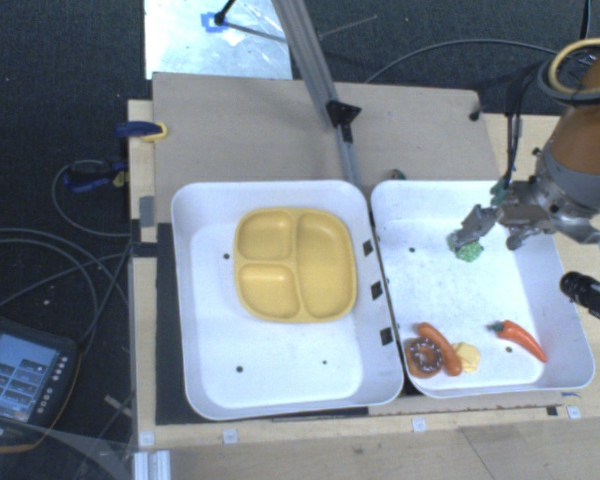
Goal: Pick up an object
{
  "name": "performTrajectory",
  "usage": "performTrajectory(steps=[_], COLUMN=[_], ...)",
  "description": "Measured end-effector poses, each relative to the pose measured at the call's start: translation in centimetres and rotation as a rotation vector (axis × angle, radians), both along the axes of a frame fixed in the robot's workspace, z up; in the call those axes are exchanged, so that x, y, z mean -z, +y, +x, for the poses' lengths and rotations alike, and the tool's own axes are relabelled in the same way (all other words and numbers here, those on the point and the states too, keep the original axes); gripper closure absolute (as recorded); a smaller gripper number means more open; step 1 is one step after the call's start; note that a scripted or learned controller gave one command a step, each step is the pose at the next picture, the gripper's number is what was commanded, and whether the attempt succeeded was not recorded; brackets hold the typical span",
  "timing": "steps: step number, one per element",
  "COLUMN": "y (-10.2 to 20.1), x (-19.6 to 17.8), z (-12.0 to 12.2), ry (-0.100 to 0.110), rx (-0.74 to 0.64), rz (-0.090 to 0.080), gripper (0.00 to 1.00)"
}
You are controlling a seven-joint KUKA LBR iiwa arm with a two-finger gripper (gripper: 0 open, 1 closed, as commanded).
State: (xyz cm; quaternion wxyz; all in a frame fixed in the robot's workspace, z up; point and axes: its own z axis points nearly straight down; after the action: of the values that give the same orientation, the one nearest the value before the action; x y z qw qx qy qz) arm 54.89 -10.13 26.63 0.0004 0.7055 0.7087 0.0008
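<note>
My gripper (472,236) hangs over the upper middle of the right bin (540,298), on the grey arm with the orange band that reaches in from the right. A small green broccoli-like piece (469,253) sits right at its tip; whether it is gripped or just lying under the tip is unclear. Along the bin's front lie a red sausage (438,345), a brown doughnut (421,357), a small yellow piece (467,355) and an orange-red carrot (521,338).
The left bin (210,368) holds a yellow three-compartment plate (295,265). A grey pole (315,63) slants down from the top to the bins' shared rim. A black part of the arm (588,294) overhangs the right bin's right wall.
</note>
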Motion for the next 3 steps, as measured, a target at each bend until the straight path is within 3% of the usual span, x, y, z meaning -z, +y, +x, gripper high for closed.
performTrajectory(steps=[1, 3], y=[0.0, 0.0], x=[0.0, 8.5], z=[0.0, 0.7], ry=[-0.001, 0.005], rx=[0.002, 0.004], rz=[0.000, 0.000], gripper=[0.00, 0.00])
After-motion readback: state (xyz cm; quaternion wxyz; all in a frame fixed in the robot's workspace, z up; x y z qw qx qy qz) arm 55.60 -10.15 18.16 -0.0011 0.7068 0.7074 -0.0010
